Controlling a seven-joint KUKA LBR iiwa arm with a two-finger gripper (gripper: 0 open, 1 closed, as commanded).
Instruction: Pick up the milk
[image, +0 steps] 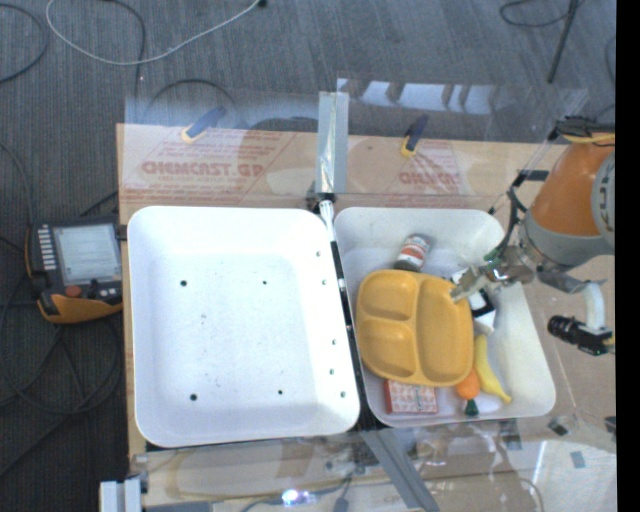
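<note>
My gripper (476, 281) hangs low over the right bin (528, 340), near its right wall, at the upper right corner of a yellow divided tray (415, 327). Just below the gripper a small white and black item (484, 314) peeks out between the tray and a banana (489, 369); it may be the milk, but most of it is hidden. Nothing shows as held.
The right bin also holds a dark bottle with a red and white label (411, 252), an orange fruit (468, 384) and a red box (411, 399) under the tray's front edge. The left bin (150, 330) lies beside it. A handheld pendant (75, 262) lies left of the bench.
</note>
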